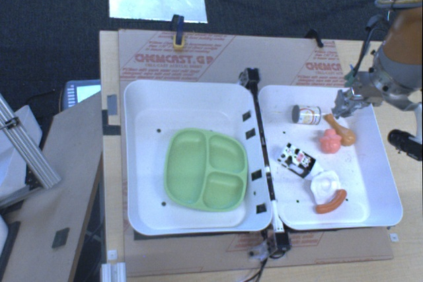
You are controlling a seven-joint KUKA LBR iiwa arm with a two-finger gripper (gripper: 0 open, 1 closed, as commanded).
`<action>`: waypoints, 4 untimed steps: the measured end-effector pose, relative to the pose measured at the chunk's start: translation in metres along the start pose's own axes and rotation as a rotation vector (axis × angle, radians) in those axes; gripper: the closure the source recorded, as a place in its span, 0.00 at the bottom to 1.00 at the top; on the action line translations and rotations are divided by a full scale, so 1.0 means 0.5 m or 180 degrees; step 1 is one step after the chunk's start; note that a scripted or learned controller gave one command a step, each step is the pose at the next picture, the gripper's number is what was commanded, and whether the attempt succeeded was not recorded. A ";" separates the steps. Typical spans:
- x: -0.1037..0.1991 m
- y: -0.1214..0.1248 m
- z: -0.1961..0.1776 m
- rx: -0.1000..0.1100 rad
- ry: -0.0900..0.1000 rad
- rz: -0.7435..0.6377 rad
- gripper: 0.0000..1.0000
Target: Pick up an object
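- Green divided plate (205, 170): lies flat in the left bin (142, 105), far to the tool's left and nearer the viewer; it looks like rigid, light plastic, too broad and low for an easy two-finger pinch except at its rim.
- Black-and-white patterned block (297, 160): right bin (377, 208), below and left of the tool, well apart from it; it appears small, light and stiff, with flat sides that should suit a pinch across its short width.
- Small can (307, 115): on its side, just left of the tool and near it; likely hard, smooth and prone to roll, so a hold across the round body is judged best.
- White piece (324, 184) and orange sausage-shaped piece (330, 202): side by side near the bin's front, well below the tool; probably light toy food, the sausage slim enough to grip across its middle.
- Pink piece (330, 141) and orange drumstick-shaped piece (340, 129): touching or nearly so, directly below the tool and closest to it; presumably light, slightly slippery plastic. The drumstick's narrow shaft seems the readiest candidate for the pick.
- Tool (346, 104): sits over the right bin's far right part, carried by the arm (400, 53) entering from the right, wrist angled down and leftward; whether it is released or clenched cannot be told, and nothing is seen in it.
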State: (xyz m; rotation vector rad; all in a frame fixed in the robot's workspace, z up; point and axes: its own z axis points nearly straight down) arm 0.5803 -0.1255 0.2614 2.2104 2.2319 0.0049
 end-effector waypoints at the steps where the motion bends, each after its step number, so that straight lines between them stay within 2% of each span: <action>1: 0.087 0.037 -0.002 -0.0004 -0.0003 0.0000 1.00; 3: 0.268 0.087 0.047 0.0006 0.0000 0.0000 1.00; 4: 0.375 0.113 0.033 0.0000 0.0003 0.0002 1.00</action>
